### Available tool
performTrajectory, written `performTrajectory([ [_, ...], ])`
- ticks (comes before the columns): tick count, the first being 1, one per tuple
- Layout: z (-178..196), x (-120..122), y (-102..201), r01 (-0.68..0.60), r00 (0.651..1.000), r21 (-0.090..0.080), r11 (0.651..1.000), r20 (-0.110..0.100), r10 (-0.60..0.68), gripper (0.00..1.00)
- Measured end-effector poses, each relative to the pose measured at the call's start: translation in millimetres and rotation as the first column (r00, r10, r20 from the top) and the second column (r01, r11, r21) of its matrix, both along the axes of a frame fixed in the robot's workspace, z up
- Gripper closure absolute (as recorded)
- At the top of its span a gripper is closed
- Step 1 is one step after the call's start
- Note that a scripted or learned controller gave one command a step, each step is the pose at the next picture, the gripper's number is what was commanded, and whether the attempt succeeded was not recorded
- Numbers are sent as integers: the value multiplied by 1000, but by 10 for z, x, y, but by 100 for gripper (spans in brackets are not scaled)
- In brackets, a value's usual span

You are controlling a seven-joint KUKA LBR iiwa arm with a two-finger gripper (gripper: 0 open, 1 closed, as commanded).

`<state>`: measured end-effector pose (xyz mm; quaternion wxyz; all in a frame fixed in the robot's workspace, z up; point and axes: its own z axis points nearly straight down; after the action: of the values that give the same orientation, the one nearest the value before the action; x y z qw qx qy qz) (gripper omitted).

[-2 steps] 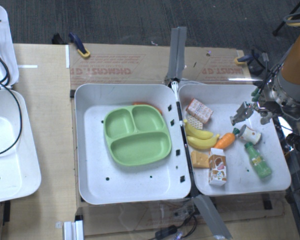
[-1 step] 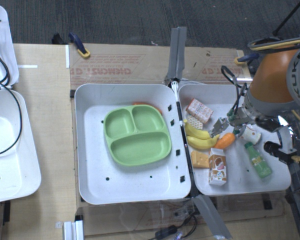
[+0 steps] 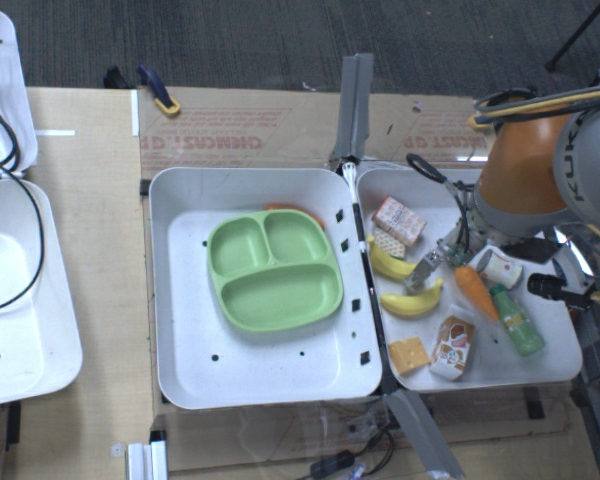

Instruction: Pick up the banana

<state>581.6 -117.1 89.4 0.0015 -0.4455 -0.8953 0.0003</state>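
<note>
Your gripper (image 3: 427, 271) hangs low in the right-hand bin (image 3: 540, 373), reaching in from the arm's orange band (image 3: 520, 168) at the upper right. Its metal fingers (image 3: 420, 278) point down-left with a narrow gap, and you cannot tell whether anything sits between them.

The banana (image 3: 412, 303) lies just below the fingertips, close enough that it may be touching them; you cannot say for sure. It curves along the bin floor toward the bin's left wall. A second banana (image 3: 390, 261) lies just to the gripper's left, hard against that same wall, so you have almost no room on that side.

To the gripper's right a carrot (image 3: 476, 292) lies slantwise, with a green bottle (image 3: 518, 323) beyond it and a white cylinder (image 3: 498, 266) above the two; that side is crowded as well. Below the banana, toward the front rim, sit a slice of cheese (image 3: 409, 354) and a small printed carton (image 3: 452, 348); its print is too small to read. Above the gripper, a pink-and-white box (image 3: 398, 220) rests near the back wall, its label also unreadable.

Farther left, past the divider, the left-hand bin (image 3: 180, 368) holds a green divided plate (image 3: 275, 270) with open white floor around it. Beyond the bins, the cardboard (image 3: 250, 133) carries red lettering, seen upside down and not clear enough to read.
</note>
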Motion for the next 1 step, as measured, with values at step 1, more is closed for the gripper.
performTrajectory([
  [1,69,3,-20,6,1000,0,1000,-1,-6,100],
])
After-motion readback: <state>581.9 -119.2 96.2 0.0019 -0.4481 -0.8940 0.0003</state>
